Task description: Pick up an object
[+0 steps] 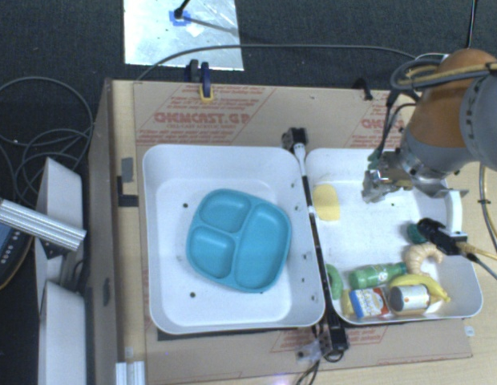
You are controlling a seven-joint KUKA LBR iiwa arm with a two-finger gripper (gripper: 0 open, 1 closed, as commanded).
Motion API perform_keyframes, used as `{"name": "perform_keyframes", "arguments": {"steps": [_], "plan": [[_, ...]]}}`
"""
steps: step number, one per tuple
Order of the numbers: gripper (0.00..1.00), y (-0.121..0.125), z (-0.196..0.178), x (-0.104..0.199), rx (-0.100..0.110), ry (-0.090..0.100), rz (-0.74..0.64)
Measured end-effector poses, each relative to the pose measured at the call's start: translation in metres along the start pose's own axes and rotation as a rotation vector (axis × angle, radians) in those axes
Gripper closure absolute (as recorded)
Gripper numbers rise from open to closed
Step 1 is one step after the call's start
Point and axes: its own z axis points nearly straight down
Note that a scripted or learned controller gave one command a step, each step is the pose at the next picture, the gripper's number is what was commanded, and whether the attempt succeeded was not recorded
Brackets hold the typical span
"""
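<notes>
My gripper (380, 184) hangs over the back part of the right bin (353, 160), with nothing visibly in it. A pale yellow block (326, 201) lies to its left, near the wall between the bins. Along the right bin's front edge lie a green bottle (375, 276), a can with a colourful label (367, 301), a silver can (409, 299), a banana (431, 285) and a tan croissant-shaped piece (422, 253). A small green item (334, 280) sits at the front left corner.
The left bin (164, 215) holds a blue divided plate (237, 239). Bare white floor lies in the middle of the right bin under and in front of the gripper. Cables and a clamp sit behind the bins.
</notes>
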Motion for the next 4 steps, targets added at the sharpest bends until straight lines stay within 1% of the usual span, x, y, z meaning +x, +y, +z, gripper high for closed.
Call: {"name": "perform_keyframes", "arguments": {"steps": [1,2,3,4], "plan": [[1.0,0.049,-0.018,-0.062,0.001,-0.002,0.001],[1.0,0.08,-0.006,-0.117,0.002,-0.002,0.001],[1.0,0.082,0.069,-0.116,-0.001,-0.003,-0.001],[1.0,0.083,-0.002,-0.116,-0.003,-0.003,-0.001]]}}
